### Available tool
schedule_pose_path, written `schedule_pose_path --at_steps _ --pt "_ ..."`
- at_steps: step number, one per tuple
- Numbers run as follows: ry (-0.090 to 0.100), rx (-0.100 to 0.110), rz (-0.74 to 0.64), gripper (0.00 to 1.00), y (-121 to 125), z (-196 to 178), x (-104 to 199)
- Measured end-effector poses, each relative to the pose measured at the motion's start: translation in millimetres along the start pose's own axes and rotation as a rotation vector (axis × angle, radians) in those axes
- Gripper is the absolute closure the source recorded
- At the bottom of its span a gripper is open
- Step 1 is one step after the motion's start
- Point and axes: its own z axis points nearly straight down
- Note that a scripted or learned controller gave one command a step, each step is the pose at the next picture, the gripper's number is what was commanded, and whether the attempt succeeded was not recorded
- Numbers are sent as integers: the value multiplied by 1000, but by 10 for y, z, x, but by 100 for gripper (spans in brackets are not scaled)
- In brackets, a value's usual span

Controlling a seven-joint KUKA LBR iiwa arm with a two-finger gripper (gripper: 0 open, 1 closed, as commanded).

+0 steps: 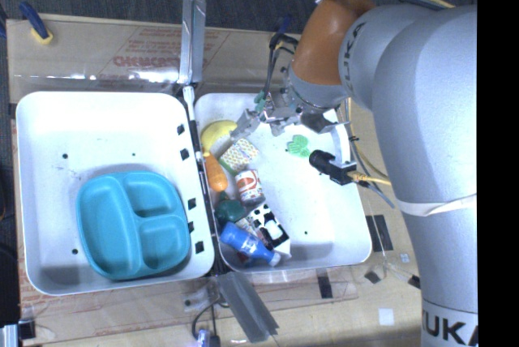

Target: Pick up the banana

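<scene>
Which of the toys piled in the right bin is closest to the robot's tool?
The yellow banana. It lies at the top of the pile, right beside the tool; the orange carrot and blue bottle sit lower down.

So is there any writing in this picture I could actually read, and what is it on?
"UKA" on the grey arm, at the lower right; the edge of the picture cuts the word off.
Red print on the cardboard behind the bins: too faint and blurred to read.
Label on the small can in the right bin: too small to read.
Black and white box near it: only a pattern, no legible words.
</scene>
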Motion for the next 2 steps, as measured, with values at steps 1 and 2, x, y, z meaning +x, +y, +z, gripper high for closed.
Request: schedule_pose_path --at_steps 1,2 --pt "0 1 36 0 120 570 61" --pt "3 25 247 0 215 580 37"
